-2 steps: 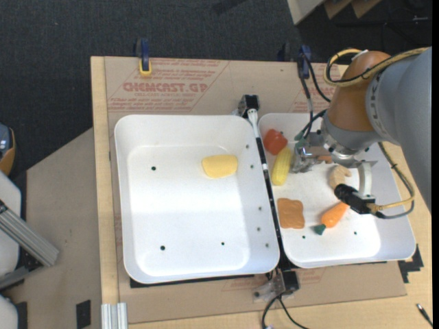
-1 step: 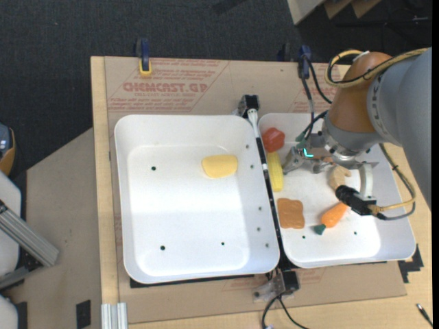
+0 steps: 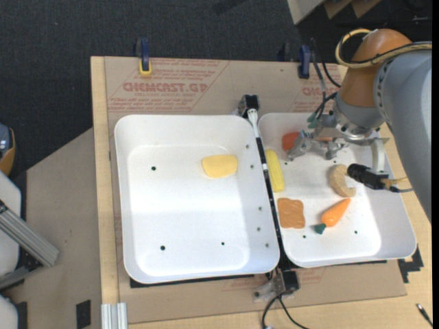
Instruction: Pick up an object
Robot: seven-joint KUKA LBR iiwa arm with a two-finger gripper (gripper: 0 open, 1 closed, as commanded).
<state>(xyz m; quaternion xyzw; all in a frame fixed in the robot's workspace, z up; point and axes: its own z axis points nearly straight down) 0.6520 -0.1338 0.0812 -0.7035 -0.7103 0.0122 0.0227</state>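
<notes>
My arm comes in from 3 o'clock, orange band above the wrist, and my hand hangs over the 12 o'clock part of the right bin. How wide the hand stands I cannot tell; the wrist body covers it from above. Nothing shows between its tips.

Right bin contents:
- red tomato-like piece, just beside the hand at its 9 o'clock, partly hidden by it.
- corn cob, lying along the bin's 9 o'clock wall.
- brown bread slice, at 6 o'clock of the corn, near it.
- carrot, tilted, green end toward 7 o'clock, just beside the bread slice.
- tan roll-shaped piece, at 12 o'clock of the carrot, partly under a black cable.

Left bin: one pale yellow piece, toward its 1 o'clock area, well apart from the hand.

Both bins rest on a cardboard-covered tabletop.
</notes>
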